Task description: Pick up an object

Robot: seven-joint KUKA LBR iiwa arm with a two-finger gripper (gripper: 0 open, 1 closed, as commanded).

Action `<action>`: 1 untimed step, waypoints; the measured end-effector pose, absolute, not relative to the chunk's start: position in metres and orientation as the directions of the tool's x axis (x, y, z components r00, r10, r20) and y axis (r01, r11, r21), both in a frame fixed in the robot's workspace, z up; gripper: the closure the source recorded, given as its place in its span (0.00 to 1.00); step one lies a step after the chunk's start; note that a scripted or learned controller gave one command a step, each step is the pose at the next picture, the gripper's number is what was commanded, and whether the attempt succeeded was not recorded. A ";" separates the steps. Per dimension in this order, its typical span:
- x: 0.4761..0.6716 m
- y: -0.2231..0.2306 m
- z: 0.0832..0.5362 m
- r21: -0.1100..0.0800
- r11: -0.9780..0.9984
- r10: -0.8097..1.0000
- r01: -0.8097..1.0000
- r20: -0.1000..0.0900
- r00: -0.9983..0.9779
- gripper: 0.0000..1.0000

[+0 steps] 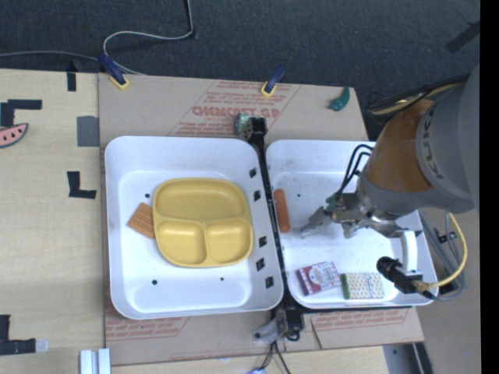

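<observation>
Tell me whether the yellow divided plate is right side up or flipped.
Right side up: the yellow divided plate in the left bin shows its hollow compartments facing the camera.

Even, bright overhead light, soft focus throughout.
We see the white bins (125,287) glare mildly, a faint shadow beneath the yellow tray (204,220), and the arm (433,162) blurred at the edge.

Dark grey carpet floor (312,22) behind counter (47,271); pale wood top, black tape marks; brown cardboard sheet (210,107) clipped flat; black cable (185,6) trailing.
</observation>
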State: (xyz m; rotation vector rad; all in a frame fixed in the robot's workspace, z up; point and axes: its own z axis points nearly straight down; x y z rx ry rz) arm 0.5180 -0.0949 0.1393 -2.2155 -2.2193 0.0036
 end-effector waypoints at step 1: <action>0.485 -0.099 0.086 0.003 0.000 1.000 1.000 0.000 0.000 0.00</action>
